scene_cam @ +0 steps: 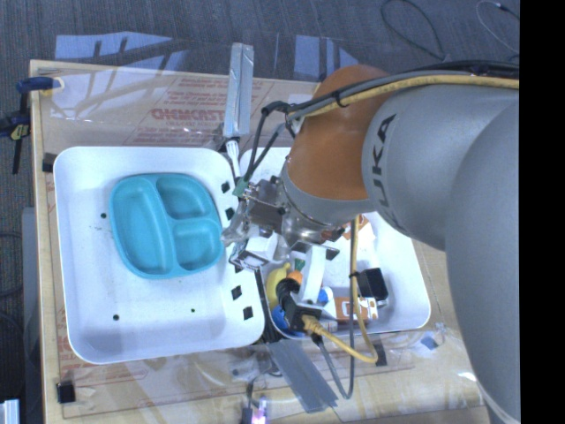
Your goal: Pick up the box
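The arm's orange band (331, 148) and grey wrist cover most of the right bin (415, 303). My gripper (258, 237) hangs low over that bin's left side, close to the wall between the two bins. What looks like a small box with orange and white print (353, 308) lies near the right bin's front edge, to the right of the gripper and apart from it. A black item (373, 283) sits just behind it. A yellow and blue object (286, 291) lies right below the gripper, partly hidden.
A light blue divided tray (168, 223) rests in the left bin (88, 325). Cables, one yellow (340, 347), loop down from the wrist over the right bin's front edge. The bench's wooden border (132, 87) surrounds both bins.
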You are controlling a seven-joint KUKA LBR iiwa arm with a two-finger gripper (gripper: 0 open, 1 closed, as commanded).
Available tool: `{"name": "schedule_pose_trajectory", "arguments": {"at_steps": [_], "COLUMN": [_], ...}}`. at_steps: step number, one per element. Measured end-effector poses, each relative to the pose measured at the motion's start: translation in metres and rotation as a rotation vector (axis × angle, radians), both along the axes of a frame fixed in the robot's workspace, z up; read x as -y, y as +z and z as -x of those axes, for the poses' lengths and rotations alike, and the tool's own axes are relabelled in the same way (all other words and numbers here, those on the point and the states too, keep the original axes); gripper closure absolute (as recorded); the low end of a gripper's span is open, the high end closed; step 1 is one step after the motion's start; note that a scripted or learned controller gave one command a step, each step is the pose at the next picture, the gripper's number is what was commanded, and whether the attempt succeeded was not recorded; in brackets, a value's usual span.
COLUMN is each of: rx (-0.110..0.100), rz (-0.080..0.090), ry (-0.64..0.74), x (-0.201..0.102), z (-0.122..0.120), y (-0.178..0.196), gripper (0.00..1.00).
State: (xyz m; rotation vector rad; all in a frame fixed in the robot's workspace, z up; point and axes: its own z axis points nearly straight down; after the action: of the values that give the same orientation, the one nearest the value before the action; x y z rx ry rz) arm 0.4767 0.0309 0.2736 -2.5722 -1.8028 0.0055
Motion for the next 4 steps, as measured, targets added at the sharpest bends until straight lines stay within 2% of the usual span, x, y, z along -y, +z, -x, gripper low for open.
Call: {"name": "schedule_pose_trajectory", "arguments": {"at_steps": [1,2,3,4], "rx": [-0.001,-0.003,-0.001,-0.003], "rz": [-0.002,0.0,-0.001,0.0], "ry": [-0.084,-0.15,-0.213,-0.256], "x": [-0.019,-0.036,-0.023,-0.022], "z": [0.0,0.001,0.001,0.0], "y": [0.065,0.002,0.065,0.009], "gripper": [1.0,1.0,1.0,1.0]}}
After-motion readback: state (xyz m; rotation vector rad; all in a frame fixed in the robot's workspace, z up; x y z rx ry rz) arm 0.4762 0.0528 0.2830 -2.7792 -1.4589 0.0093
